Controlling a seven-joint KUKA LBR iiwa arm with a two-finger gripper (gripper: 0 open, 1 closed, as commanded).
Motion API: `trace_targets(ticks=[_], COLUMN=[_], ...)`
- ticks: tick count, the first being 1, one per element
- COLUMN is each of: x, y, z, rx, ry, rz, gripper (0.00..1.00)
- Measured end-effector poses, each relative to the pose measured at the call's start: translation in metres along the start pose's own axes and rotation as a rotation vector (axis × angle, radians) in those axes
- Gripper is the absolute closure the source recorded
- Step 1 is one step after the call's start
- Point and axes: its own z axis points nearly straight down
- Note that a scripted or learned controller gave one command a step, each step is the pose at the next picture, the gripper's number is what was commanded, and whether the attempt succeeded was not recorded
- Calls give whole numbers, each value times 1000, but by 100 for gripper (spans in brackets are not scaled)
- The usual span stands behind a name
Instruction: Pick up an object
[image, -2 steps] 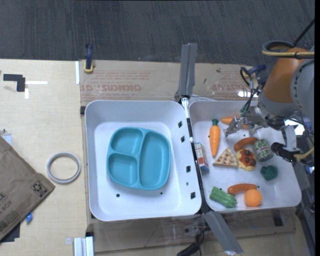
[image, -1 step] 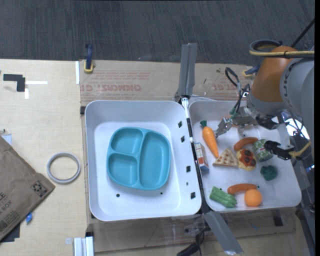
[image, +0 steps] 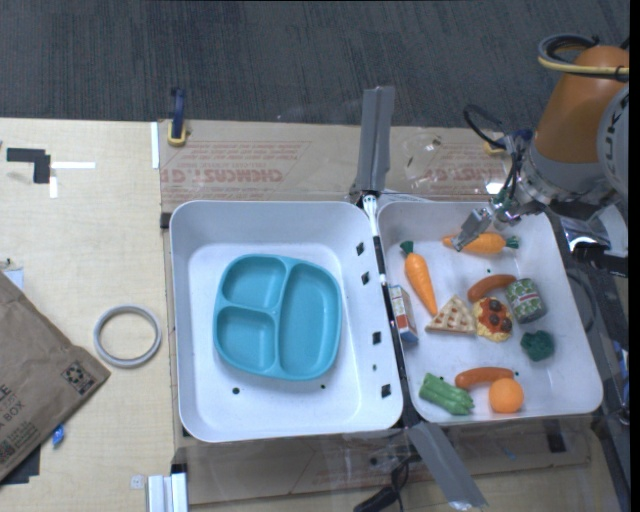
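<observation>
On the tabletop (image: 80, 250) a tape ring (image: 127, 334) lies left of the left bin (image: 190, 300), which holds only a blue divided plate (image: 278, 316), likely a drop spot. The right bin (image: 575, 340) crowds the toy food together: a long carrot (image: 420, 282), a pizza slice (image: 494, 317), an orange (image: 506, 396). At its far edge the claw (image: 470, 238) hangs beside a small carrot (image: 485, 243); whether it is clenched, I cannot tell
</observation>
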Motion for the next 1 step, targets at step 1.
trace_targets(ticks=[1], x=[-26], y=[-9], z=[60], rx=[2], ry=[2], rz=[48], gripper=[0])
